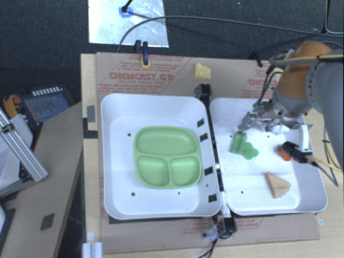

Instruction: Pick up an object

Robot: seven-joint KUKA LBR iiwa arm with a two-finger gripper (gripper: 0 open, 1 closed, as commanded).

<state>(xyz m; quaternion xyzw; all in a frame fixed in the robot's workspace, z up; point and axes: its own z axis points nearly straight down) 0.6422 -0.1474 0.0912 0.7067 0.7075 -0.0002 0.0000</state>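
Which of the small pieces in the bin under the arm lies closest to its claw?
The green piece, just below the gripper in the view. The tan wedge lies farther off, near the bin's front edge.

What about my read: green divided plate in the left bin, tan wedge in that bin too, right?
No. The camera view shows the tan wedge in the right bin, not the left. The green divided plate does lie in the left bin.

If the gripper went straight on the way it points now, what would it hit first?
Likely the right bin's floor, close beside the green object; depth is unclear, so the gripper might touch that object first.
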